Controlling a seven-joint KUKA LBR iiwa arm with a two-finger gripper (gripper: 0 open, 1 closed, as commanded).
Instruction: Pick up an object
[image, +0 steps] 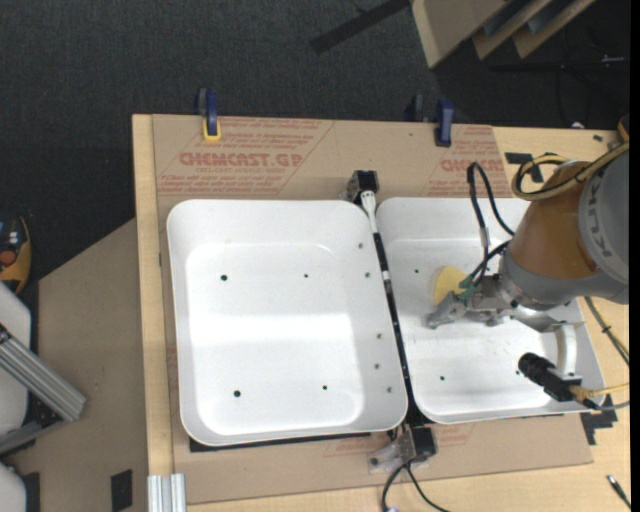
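My tool (445, 314) hangs low in the right bin (470, 400), its fingers' state not discernible, with the yellow object (447, 283) lying close beside its tip on the far side, apparently not yet gripped.

two shallow white bins sit side by side on the counter (300, 150): the left bin (280, 320) and the right bin (470, 390). one yellow object (446, 283) lies in the right bin. one arm (570, 240) reaches over it. two blue clamps hold the counter's far edge, one (208, 106) left, one (444, 120) right.
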